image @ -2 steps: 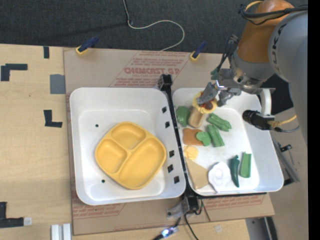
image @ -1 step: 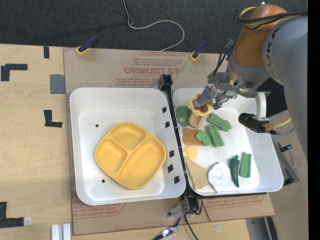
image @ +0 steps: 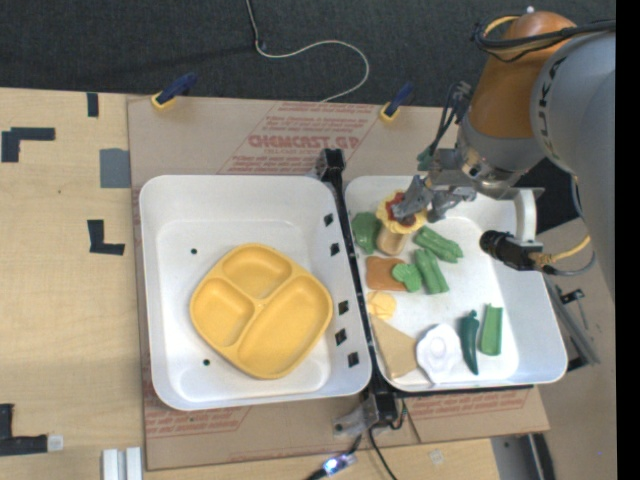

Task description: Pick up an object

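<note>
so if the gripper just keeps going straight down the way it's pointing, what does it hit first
Most likely the small tan and red toy piece right under the gripper, at the far end of the right bin. Green pieces lie just beside it. Depth is hard to judge from this slanted view.

The grey arm [image: 560,78] reaches in from the right, wrist lowered.

The yellow three-compartment plastic plate [image: 262,310] is lying in the left shallow white bin [image: 160,268]. Right of that plate, the right shallow white bin [image: 540,358] is holding a heap of small toy foods [image: 425,263], with the pincer [image: 420,204] hanging over the heap's far-left part. Both bins are sitting on a brown cardboard sheet [image: 250,138] on the table [image: 60,268].
</note>
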`<state>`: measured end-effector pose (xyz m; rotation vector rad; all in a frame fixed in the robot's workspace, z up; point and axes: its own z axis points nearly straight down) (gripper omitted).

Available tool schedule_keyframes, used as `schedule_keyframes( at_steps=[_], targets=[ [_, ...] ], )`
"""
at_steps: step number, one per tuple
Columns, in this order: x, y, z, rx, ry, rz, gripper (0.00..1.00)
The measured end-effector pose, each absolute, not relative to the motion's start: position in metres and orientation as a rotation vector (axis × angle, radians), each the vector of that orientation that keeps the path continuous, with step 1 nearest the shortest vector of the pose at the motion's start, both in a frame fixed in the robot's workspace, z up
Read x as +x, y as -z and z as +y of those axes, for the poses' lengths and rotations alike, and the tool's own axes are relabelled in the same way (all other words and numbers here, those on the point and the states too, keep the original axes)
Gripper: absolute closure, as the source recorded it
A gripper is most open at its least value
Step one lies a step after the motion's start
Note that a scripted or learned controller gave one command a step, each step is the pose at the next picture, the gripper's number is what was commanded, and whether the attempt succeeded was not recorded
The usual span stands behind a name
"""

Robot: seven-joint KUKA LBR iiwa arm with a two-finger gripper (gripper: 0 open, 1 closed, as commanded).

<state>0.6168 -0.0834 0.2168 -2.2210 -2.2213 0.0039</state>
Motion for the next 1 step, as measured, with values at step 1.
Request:
schedule_keyframes(
  at_steps=[1],
  targets=[
    [0.6203,-0.2184,-0.0770,-2.221,-0.003,-2.222,1.00]
  ],
)
